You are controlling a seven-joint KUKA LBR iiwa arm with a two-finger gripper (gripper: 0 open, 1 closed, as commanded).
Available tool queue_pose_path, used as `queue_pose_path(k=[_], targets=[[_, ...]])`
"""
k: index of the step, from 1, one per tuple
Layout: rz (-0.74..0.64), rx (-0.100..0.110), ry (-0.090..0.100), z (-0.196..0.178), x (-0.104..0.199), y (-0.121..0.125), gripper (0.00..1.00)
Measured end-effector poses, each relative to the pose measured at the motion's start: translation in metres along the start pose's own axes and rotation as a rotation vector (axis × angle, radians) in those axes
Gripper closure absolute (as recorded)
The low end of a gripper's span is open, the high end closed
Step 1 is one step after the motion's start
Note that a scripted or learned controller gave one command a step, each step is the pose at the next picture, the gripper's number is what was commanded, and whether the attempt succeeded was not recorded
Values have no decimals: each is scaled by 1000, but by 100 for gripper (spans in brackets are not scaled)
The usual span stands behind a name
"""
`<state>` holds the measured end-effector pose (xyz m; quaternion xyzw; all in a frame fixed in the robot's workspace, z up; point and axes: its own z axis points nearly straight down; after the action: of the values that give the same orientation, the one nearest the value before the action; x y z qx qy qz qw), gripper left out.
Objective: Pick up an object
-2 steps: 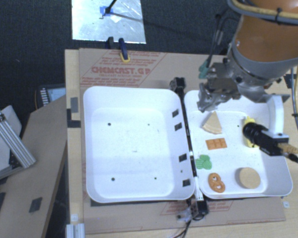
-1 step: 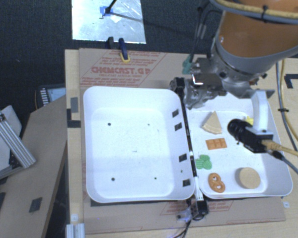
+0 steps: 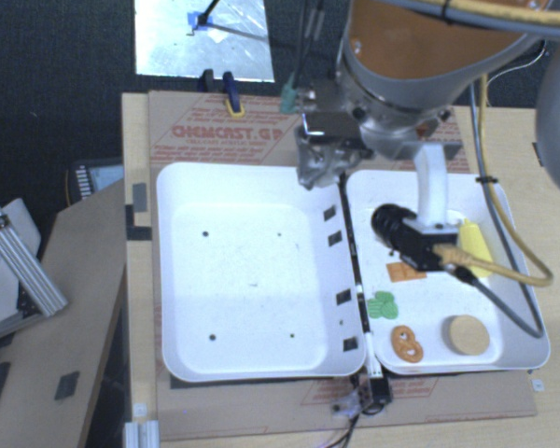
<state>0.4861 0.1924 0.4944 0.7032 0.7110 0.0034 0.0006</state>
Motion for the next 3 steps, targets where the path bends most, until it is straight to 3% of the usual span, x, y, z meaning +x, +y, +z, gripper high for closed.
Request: queue_pose_path(k=[1, 2, 3], targets=[[5, -2, -2, -42, 17, 52, 100], [3, 5, -2, -40, 44, 22, 100], [12, 3, -4, -39, 40, 91, 100]])
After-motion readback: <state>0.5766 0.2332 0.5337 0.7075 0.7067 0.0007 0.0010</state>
